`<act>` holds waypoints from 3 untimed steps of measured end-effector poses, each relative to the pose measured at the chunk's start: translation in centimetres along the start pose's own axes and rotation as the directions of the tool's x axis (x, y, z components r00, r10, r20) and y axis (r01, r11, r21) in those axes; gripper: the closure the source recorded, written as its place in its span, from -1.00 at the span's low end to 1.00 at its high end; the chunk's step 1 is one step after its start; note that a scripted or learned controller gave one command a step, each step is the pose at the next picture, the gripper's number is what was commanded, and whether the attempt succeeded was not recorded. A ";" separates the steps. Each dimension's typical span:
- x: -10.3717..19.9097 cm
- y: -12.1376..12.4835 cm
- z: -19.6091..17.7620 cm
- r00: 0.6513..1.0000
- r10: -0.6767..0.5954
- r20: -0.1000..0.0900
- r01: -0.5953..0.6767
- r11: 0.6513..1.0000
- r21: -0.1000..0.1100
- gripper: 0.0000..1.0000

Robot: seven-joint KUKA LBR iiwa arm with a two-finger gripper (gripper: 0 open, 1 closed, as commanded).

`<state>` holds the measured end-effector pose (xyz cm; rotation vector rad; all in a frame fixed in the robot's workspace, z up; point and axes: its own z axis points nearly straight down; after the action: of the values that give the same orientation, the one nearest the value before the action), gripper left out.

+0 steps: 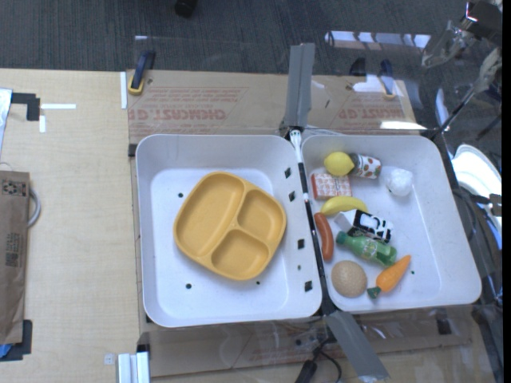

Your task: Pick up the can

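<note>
Two white bins [152, 214] on bench [72, 134], can [367, 166] beside lemon [338, 163]

Bright even light, soft shadows, slight blur w/ mild glare.

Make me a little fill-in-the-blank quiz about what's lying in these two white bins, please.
1. The yellow divided plate lies in the ____ bin.
2. The lemon touches the small can in the ____ bin.
3. The carrot is coloured ____.
4. The yellow divided plate has ____ compartments.

Missing words: left; right; orange; three.
</note>
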<state>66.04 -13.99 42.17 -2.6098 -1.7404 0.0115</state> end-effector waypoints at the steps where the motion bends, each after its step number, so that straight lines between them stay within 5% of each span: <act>1: -0.2 0.1 -1.6 0.944 0.331 0.000 -0.331 0.944 -0.001 -1.00; 2: -6.6 0.4 -1.5 0.662 0.750 0.000 -0.750 0.662 0.000 -1.00; 3: -6.4 0.6 -2.0 0.667 0.745 0.009 -0.745 0.667 0.003 1.00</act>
<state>64.11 -20.13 44.16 -3.0945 -0.5253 0.0276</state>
